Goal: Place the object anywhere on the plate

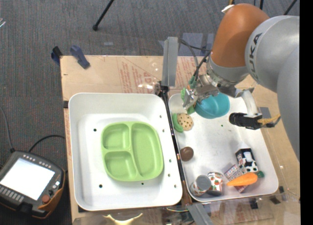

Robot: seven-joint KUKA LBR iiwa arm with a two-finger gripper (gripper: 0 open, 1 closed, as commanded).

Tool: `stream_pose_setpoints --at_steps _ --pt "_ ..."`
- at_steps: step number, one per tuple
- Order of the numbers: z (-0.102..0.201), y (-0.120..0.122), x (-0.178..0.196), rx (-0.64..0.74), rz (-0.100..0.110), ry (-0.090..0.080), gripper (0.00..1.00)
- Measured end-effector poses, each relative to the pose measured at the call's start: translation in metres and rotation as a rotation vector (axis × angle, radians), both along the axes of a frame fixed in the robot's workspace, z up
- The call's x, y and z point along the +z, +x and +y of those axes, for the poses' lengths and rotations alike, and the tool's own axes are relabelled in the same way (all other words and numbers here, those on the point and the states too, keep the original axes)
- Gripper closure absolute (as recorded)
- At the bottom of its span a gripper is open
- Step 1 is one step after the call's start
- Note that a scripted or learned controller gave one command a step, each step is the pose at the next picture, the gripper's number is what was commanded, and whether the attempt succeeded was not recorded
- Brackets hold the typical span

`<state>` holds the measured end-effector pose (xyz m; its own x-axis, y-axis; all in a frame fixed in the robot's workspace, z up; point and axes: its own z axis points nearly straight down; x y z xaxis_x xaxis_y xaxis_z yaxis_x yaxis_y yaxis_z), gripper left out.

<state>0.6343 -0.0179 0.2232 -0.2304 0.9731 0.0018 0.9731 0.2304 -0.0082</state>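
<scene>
Camera view: arm [274,48] reads "KUKA"; tool [194,97] near teal bowl [213,105], whether spread or closed I cannot tell.

The green plate [132,150], three compartments, lies in the left bin [83,106]. The arm [259,43] hangs over the right bin [222,141], with its gripper [194,96] at the far end beside a teal bowl [213,105]. Right of the plate: a cookie [185,120], a brown ball [187,153]. Further right: a cup [201,185], a carrot [242,180].
</scene>
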Motion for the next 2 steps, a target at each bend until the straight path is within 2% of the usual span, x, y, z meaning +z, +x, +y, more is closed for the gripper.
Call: stream_pose_setpoints --at_steps 1,2 --pt "0.075 -0.030 -0.012 0.005 0.000 0.001 1.00" --pt "0.169 -0.073 -0.019 -0.182 0.001 -0.002 1.00"
